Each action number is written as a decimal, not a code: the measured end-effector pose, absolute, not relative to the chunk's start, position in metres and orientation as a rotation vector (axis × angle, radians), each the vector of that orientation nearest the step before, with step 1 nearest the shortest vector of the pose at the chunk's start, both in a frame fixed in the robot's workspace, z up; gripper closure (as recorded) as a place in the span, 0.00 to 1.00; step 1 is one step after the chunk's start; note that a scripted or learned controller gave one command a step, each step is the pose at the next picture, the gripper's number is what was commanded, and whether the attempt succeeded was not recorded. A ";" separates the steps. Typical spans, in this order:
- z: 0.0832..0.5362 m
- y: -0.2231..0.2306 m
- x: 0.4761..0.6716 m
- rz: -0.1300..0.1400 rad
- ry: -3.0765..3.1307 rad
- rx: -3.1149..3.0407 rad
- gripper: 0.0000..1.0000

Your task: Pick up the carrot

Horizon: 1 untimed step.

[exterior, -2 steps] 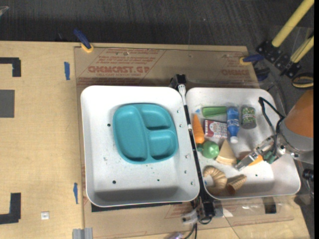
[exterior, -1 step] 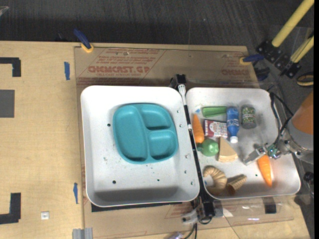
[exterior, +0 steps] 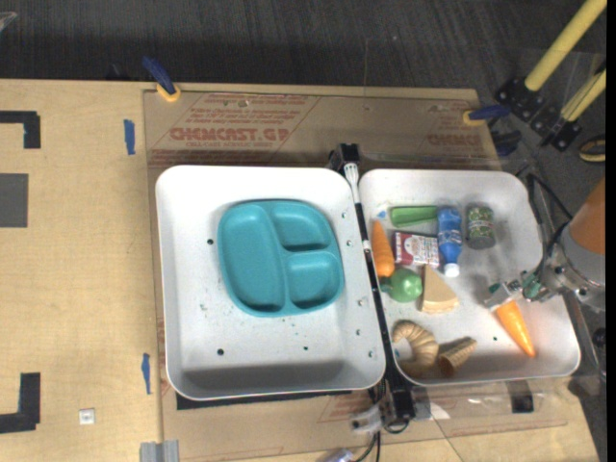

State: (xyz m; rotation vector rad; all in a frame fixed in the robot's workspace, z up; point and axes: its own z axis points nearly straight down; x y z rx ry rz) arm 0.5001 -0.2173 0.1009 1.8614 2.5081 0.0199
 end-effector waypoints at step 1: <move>0.100 -0.216 0.499 0.021 2.512 1.864 0.00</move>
